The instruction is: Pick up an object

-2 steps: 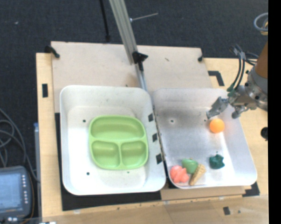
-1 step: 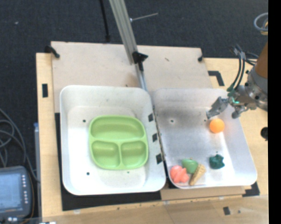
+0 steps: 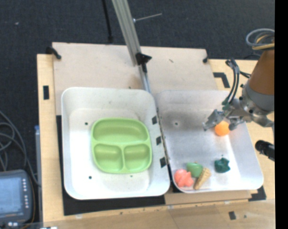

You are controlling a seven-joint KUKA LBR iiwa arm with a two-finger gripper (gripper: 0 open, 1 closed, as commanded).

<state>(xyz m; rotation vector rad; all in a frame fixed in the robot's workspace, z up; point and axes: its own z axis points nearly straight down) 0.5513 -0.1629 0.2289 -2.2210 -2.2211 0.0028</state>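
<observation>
Clearly the step in hand is closing on the orange ball (image 3: 222, 129) in the right bin (image 3: 191, 109), and doing it well means keeping the grip centred: a round, smooth thing will likely squirt out sideways if one finger meets it ahead of the other, so the close should be slow and square, and the lift straight up.

Largest first: the left bin (image 3: 77, 109) bears a green divided plate (image 3: 121, 145), which plays no part. The right bin bears the small things, all well apart from the ball along its near edge: a pink toy (image 3: 183, 178), a green toy (image 3: 195, 168) touching a tan cone (image 3: 203, 179), and a dark green piece (image 3: 222, 165).

The arm (image 3: 262, 78) reaches in from the right, its wrist bent down over the right bin's far half. The gripper (image 3: 223, 120) hangs low with fingers spread fairly wide, one to each side of the ball; the ball sits just at or under the tips. Whether the ball is gripped or resting on the floor, I cannot tell.
</observation>
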